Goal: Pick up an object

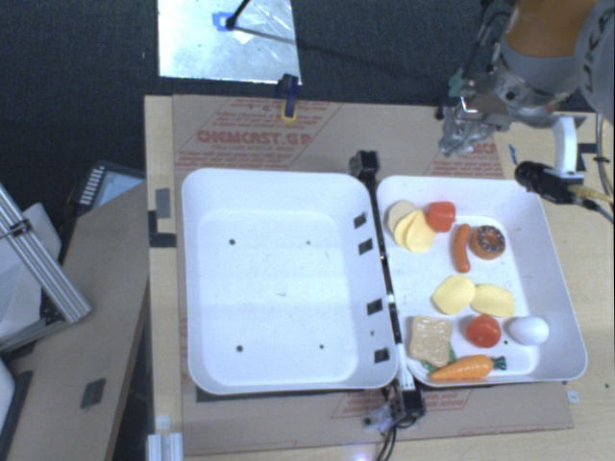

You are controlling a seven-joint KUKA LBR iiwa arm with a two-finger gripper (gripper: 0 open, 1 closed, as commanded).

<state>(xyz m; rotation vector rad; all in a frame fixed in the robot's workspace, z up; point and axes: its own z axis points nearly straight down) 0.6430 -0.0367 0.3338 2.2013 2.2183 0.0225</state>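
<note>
Toy foods, among them a carrot (465,368), a white egg (527,330) and a sausage (462,247), lie in the right bin (553,248) below the jaws (459,140), which hang above the bench (404,128) beyond that bin's far rim, their opening impossible to tell.

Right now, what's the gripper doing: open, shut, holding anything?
Gripper: raised over the bench behind the right bin, nothing between its fingers; open or shut cannot be told.
</note>
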